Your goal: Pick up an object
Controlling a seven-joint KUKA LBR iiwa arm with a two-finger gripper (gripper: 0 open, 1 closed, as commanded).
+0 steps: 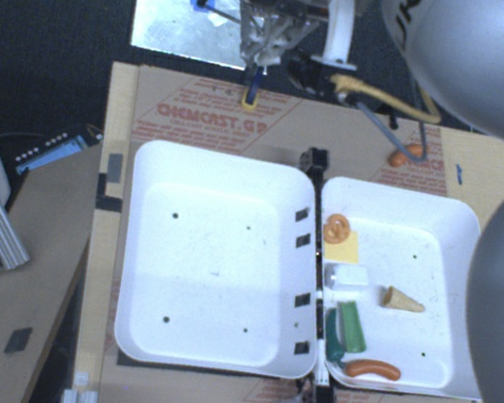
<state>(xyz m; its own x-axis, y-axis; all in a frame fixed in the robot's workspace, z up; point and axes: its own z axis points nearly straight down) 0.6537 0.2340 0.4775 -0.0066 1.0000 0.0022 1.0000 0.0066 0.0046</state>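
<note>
- The gripper (254, 65) hangs over the worktop (274, 119) behind the bins; whether its fingers are open cannot be told.
- In the right bin (436, 235) lie small toy foods; the cone (403, 301) looks light and stiff, best pinched across its wide end.

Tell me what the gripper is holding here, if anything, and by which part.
Nothing shows between the fingers of the gripper, which hangs high behind the bins. The orange pretzel, yellow square block and tan cone lie in the right white bin.
</note>
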